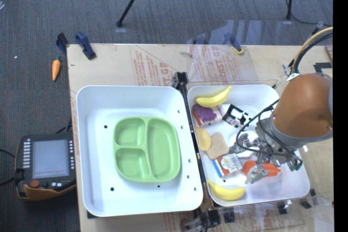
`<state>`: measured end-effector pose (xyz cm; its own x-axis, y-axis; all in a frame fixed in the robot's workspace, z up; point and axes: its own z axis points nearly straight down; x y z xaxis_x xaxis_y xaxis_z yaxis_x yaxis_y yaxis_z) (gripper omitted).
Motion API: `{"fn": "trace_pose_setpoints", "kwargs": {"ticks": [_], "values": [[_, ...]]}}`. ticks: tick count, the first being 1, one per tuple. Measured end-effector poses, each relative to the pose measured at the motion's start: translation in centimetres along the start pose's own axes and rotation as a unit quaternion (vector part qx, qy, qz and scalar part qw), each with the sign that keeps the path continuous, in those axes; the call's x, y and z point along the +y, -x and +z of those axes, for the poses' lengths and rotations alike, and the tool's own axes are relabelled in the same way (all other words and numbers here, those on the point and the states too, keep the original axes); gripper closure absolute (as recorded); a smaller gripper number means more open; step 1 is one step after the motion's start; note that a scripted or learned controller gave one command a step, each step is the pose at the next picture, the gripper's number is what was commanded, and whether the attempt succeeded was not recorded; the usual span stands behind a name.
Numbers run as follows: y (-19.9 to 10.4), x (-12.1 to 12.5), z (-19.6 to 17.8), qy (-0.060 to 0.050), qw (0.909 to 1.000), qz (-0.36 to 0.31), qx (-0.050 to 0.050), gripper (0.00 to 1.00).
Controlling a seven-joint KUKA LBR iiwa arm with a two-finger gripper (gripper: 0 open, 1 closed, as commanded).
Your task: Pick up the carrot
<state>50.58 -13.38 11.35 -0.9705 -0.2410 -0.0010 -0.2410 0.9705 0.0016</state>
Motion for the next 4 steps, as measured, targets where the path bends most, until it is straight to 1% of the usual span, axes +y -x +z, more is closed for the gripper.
{"fn": "trace_pose_setpoints", "kwargs": {"ticks": [1,2,3,4], "values": [[0.2,0.3,-0.9,0.001,1.0,-0.003,-0.001,1.0],[-1.0,3.7,-0.4,0.001,0.9931,0.117,0.002,1.0],[1.0,9.1,-7.6,0.0,0.9984,0.056,-0.003,1.0],[1.8,13.4,-11.6,0.0,0.9789,-0.205,-0.001,1.0]]}}
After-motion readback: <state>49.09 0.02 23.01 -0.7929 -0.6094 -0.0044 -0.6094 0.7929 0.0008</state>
